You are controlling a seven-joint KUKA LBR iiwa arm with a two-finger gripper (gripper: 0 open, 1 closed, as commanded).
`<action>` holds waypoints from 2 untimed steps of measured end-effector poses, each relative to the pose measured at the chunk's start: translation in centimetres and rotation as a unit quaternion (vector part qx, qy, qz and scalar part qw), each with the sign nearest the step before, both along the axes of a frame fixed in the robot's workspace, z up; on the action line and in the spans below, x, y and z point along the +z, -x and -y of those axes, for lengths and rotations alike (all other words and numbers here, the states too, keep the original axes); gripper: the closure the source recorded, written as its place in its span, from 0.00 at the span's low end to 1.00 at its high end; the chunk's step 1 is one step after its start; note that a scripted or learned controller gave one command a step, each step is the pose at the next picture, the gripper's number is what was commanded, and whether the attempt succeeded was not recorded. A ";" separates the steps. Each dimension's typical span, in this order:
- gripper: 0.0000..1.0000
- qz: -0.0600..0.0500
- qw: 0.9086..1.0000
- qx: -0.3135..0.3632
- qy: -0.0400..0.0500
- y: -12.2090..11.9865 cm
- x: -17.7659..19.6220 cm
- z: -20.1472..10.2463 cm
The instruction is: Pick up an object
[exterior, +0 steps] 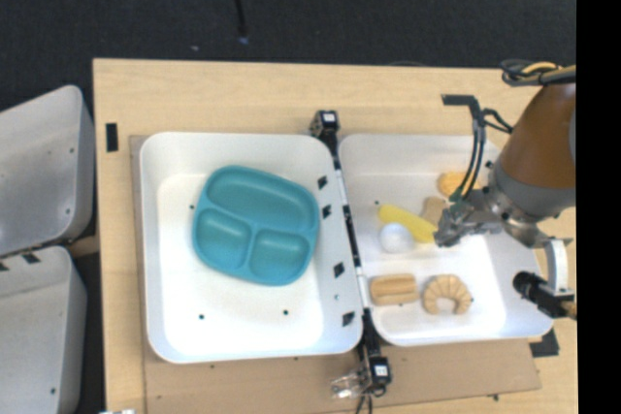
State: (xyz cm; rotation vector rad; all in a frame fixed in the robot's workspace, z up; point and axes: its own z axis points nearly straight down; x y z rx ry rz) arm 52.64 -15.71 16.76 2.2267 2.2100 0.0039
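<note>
The wooden bench (116, 344) carries two shallow white bins side by side, and the divider (342, 218) where their rims meet serves as the landmark here; the left bin (160, 305) lies to the left of the divider and holds a teal sectioned plate (256, 225), which sits flat, near the divider but not touching it; the right bin (485, 325) lies to the right of it. The grey arm (537, 155) with its orange band reaches into the right bin from the far side, well away from the divider; its claw (452, 228) hangs low over the bin floor, and whether it is open or closed cannot be told, nor whether anything sits in it. A yellow banana (408, 223) lies between the divider and the claw, its far end just beside the claw; a croissant (447, 294) rests near the bin's front wall; a tan bread roll (393, 289) lies just left of it, closer to the divider; a white ball (395, 238) touches the banana's near side; an orange piece (451, 182) sits beyond the claw.
</note>
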 end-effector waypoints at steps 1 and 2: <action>1.00 0.000 1.000 0.002 0.000 0.5 4.5 0.0; 1.00 0.001 1.000 0.003 0.001 1.3 9.6 0.5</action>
